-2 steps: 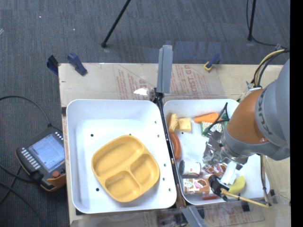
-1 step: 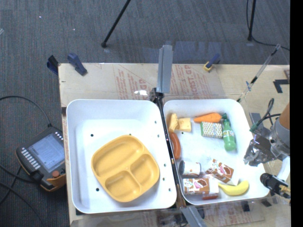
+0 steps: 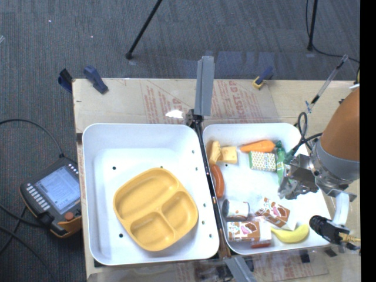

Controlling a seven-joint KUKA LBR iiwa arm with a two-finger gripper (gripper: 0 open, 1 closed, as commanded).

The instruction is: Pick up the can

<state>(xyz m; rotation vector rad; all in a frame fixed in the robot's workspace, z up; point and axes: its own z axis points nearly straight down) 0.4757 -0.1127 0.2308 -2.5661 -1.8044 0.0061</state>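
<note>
The tabletop carries two shallow white bins side by side. The left bin lies well to the left of the fingers and holds a yellow divided plate. The right bin sits directly beneath the fingers. The grey arm enters from the right, above the bin's right wall.

The gripper hangs over the right part of the right bin. How far the fingers stand apart cannot be told at this angle, and nothing is seen between them.

The can, a small white cylinder lying on its side, rests on the bin floor below and to the left of the fingers, apart from them. Just below the can lies a brown and white carton; a patterned packet lies between the can and the fingers, lower than the fingertips. A banana lies below the fingers near the bin's front wall.

A green packet lies just left of the fingers and slightly higher, with a carrot above it. Further left are pale yellow blocks and an orange sausage-shaped item against the bin's left wall.
</note>
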